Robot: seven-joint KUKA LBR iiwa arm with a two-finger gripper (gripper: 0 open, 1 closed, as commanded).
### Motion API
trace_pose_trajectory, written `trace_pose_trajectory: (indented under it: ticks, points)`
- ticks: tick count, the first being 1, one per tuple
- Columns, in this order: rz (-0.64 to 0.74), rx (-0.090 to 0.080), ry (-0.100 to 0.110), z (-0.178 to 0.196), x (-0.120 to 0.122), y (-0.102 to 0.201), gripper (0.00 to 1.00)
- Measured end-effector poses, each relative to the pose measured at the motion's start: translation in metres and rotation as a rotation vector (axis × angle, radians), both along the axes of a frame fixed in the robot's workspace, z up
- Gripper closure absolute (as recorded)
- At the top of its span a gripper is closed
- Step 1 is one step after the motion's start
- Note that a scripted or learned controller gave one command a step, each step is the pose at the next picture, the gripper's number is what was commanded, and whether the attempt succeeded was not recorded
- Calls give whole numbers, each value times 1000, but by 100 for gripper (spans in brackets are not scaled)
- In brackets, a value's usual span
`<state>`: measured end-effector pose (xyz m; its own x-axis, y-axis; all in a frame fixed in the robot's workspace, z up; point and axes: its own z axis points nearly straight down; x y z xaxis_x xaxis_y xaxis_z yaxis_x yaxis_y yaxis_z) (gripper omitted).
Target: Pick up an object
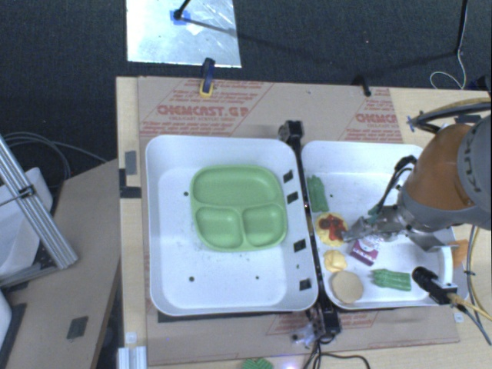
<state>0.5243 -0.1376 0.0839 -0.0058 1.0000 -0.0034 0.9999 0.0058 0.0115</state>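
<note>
- Far left, off the bench: a slanted metal rail beside a lower tan surface.
- Left bin: a pale green divided plate with three compartments lies flat near the bin's middle, well apart from the walls.
- Behind the bins, a shiny foil sheet rests on the dark floor, and a brown cardboard sheet with red lettering lies under both bins.
- Right bin, left side: a dark green elongated piece lies along the dividing wall; just below it sit a red and yellow toy, a small yellow piece and a round tan disc, in a column toward the near wall.
- Right bin, middle: the gripper is low over the bin floor, just right of the red and yellow toy; a pink-purple item lies directly below it. Whether the jaws are released or clenched cannot be told.
- A green leafy piece lies near the front wall.
- Far right: the arm's orange band leans in over the bin.
</note>
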Motion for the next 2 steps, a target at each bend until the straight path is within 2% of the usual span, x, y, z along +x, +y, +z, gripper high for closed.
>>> trace_pose_trajectory:
  ticks: [1,2]
  points:
    - [-7,2,6,93,-38,-8,0]
    - [0,3,10,-4,-9,6,0]
